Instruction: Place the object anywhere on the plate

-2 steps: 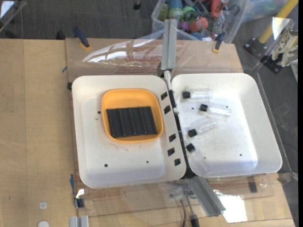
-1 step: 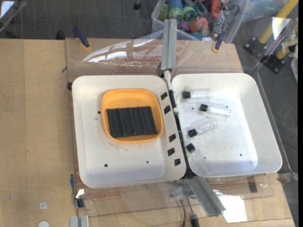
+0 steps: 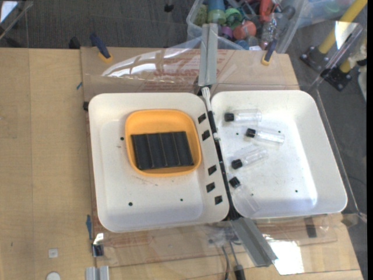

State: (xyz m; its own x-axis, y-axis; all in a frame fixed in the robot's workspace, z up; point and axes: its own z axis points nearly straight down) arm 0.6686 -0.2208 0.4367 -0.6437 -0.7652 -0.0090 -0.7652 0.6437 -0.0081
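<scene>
Claw: open or closed, cannot tell. Surface: pale wooden bench (image 3: 41, 156), grey carpet beyond, with a clear tub (image 3: 250, 10) of coloured toys behind the bins.

Count:
- Two white bins side by side, left bin (image 3: 151, 197) and right bin (image 3: 291, 174).
- One orange plate (image 3: 140, 121) in the left bin, with one black ribbed slab (image 3: 162, 149) lying flat on it.
- Four clear vials (image 3: 263, 135) with black caps, lying loose in the right bin, well apart from the plate.
- Five small black tabs (image 3: 206, 135) along the divider.
- Two blue clamps (image 3: 102, 48) at the back edge.
</scene>
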